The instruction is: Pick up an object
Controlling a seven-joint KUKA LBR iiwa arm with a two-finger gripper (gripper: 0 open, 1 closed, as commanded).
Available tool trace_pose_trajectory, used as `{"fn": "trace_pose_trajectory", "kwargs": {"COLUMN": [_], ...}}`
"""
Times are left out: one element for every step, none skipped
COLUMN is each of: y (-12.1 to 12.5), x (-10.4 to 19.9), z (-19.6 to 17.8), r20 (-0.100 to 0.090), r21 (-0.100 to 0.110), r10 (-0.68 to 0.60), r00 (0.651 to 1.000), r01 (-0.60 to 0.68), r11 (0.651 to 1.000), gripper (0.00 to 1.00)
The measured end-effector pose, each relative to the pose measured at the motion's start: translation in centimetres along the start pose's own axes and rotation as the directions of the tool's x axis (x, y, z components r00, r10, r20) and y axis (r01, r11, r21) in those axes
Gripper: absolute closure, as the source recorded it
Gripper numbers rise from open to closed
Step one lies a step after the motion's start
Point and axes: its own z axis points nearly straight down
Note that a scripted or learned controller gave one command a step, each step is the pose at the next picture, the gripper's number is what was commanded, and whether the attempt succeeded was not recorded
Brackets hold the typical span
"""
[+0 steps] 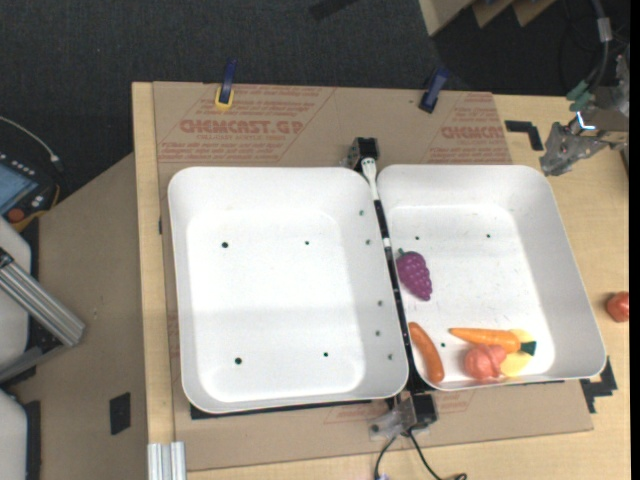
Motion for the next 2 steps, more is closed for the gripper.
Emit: {"fn": "trace_pose_trajectory", "kwargs": {"y": [-2.0,-5.3], "x": [-4.1,-2.7], "z": [2.7,2.2], "r20": [0.001,0.0], "r21": [0.0,0.0], "r10": [0.001,0.0], "r00": [1.0,1.0], "r01": [-0.001,0.0], "r11": [1.0,1.0], "gripper": [1.0,1.0]}}
